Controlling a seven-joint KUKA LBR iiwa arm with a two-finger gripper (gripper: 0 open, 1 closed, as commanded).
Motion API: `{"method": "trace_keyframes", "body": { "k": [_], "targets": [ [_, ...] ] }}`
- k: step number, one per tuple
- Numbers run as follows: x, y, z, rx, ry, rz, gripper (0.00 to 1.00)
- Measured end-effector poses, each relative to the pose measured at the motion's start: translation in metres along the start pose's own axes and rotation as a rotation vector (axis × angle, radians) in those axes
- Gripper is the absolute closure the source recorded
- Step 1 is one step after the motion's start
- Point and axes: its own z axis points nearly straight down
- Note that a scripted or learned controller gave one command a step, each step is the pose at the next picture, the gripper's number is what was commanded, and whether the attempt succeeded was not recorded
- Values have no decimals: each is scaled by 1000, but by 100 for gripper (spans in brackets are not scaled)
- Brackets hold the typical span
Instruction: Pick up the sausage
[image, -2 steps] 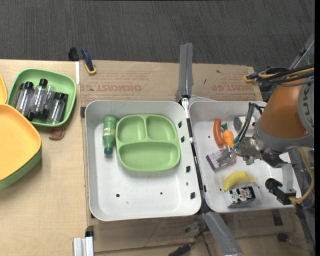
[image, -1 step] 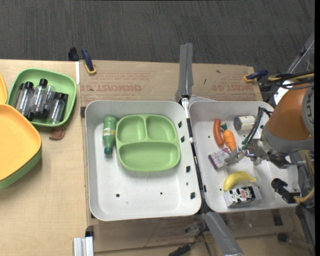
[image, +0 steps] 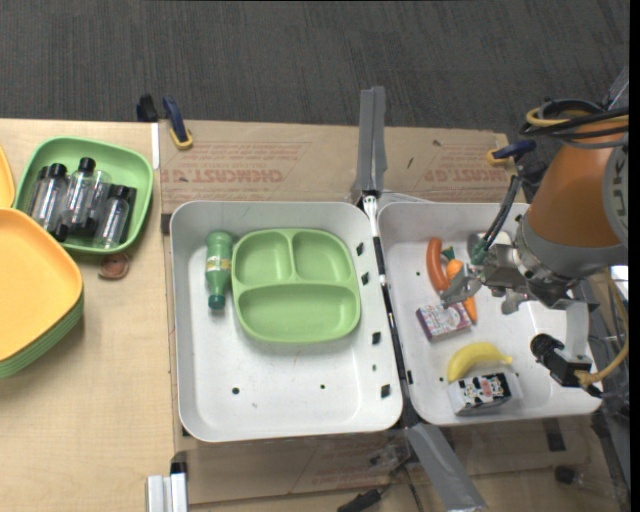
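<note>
In the right shallow white bin (image: 560, 400), the red-orange elongated sausage (image: 435, 262) lies just left of the gripper (image: 462, 290) — small purple box (image: 442, 320) just below it. Finger state — cannot tell.

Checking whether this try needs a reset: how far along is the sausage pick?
Done: the arm has reached into the right bin, and the gripper sits low beside the sausage. In hand: nothing visibly; the sausage lies on the bin floor next to an orange piece. Left: grasping the sausage and lifting it. Whether the gripper is closing on it cannot be told.
</note>
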Motion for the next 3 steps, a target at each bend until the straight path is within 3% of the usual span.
{"method": "trace_keyframes", "body": {
  "k": [1,2,3],
  "targets": [
    [-30,16,94,-8,0,-2,0],
    [-30,17,85,-9,1,-1,100],
    [-28,82,90,-20,-3,-98,100]
  ]
}}
